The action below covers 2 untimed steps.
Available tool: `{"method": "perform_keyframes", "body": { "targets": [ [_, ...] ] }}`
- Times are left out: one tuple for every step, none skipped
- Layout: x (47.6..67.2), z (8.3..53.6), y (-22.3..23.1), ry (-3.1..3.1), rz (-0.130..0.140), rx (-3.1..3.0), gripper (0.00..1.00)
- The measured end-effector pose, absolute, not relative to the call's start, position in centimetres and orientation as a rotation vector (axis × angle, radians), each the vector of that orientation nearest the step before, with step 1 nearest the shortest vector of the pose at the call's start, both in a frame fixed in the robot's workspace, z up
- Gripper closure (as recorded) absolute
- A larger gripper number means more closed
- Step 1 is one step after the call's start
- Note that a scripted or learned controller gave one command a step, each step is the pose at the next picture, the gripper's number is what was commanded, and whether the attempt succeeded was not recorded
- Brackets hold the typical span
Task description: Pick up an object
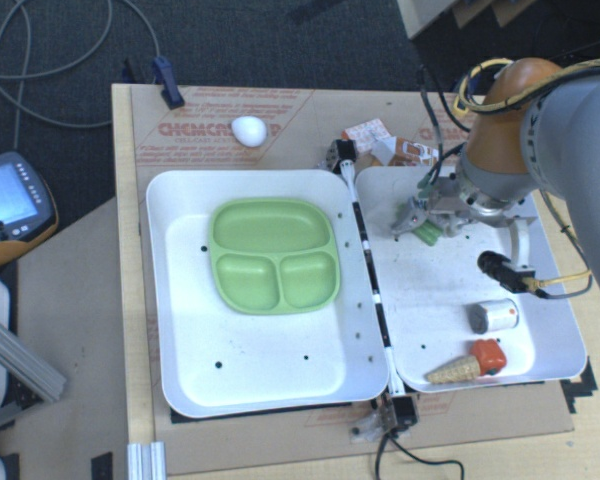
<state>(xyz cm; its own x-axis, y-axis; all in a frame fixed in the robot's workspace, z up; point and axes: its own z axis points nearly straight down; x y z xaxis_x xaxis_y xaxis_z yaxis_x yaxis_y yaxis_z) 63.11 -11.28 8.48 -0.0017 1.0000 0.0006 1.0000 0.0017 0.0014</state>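
Note:
My gripper (416, 220) is low over the far left part of the right bin (420, 308). A small green object (428, 235) lies right under its tip, partly hidden by it; I cannot tell if it is held. Nearer the front of that bin lie a short silver and white can (493, 315) on its side and a toy ice cream cone (468, 364) with a red top. The left bin (180, 298) holds a green divided plate (275, 254).
Outside the bins, on the bench's far side, lie a white egg-shaped thing (248, 130), a blue clip (167, 81) and crumpled wrappers (380, 142). The ridge between the two bins (368, 268) runs just left of the gripper.

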Motion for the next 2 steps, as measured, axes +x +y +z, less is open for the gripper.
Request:
{"method": "perform_keyframes", "body": {
  "targets": [
    [66.7, 8.5, -10.3, 2.222, 0.001, 2.218, 0.0],
    [66.8, 9.6, -10.3, 2.221, 0.003, 2.214, 1.0]
  ]
}}
